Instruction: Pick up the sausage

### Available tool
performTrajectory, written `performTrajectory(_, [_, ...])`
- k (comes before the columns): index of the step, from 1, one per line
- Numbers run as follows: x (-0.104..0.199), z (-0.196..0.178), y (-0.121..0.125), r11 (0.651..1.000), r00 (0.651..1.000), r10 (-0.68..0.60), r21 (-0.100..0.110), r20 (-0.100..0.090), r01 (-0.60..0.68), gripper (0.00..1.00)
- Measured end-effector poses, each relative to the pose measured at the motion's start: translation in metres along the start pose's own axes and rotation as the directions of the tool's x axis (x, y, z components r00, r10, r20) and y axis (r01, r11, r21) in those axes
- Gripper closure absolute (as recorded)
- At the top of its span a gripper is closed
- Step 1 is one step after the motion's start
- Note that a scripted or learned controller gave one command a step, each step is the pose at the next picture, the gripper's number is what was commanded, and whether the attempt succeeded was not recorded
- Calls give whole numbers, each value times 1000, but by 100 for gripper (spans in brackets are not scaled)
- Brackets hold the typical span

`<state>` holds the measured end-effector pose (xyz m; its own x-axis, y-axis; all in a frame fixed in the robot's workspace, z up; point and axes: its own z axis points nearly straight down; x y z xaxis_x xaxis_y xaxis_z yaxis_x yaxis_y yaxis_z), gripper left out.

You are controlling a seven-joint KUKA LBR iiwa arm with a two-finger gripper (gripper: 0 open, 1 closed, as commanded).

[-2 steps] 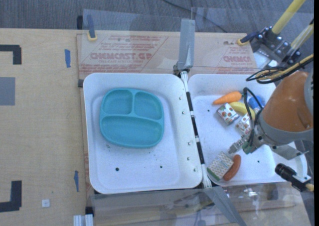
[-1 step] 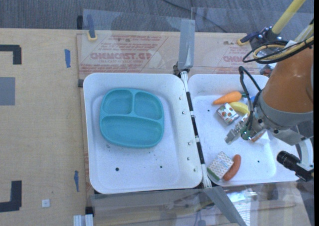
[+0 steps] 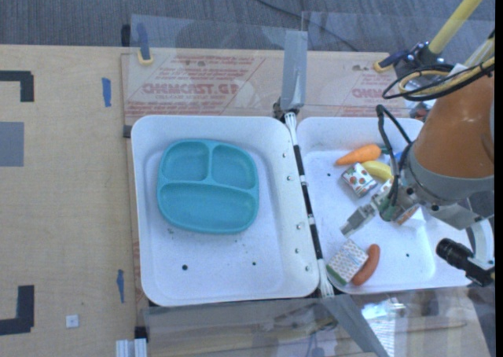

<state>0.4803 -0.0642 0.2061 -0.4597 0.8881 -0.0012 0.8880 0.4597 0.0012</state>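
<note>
The sausage (image 3: 366,264), a short reddish-brown link, lies near the front edge of the right bin (image 3: 409,265), touching a small patterned packet (image 3: 346,259) on its left. My gripper (image 3: 368,215) hangs over the middle of the right bin, a little behind the sausage and apart from it. Nothing shows in its grasp. The arm's orange and grey wrist (image 3: 456,143) covers the bin's right part.
Behind the gripper in the right bin lie an orange carrot (image 3: 359,154), a yellow item (image 3: 379,170) and a small red-and-white patterned box (image 3: 358,181). The left bin (image 3: 157,269) holds a teal divided plate (image 3: 208,186). Black cables (image 3: 409,84) loop near the arm.
</note>
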Motion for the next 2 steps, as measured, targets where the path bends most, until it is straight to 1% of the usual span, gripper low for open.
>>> performTrajectory(1, [-69,100,-36,999,999,-42,-3,4,42,0])
performTrajectory(2, [-70,90,-36,999,999,-40,-5,5,40,100])
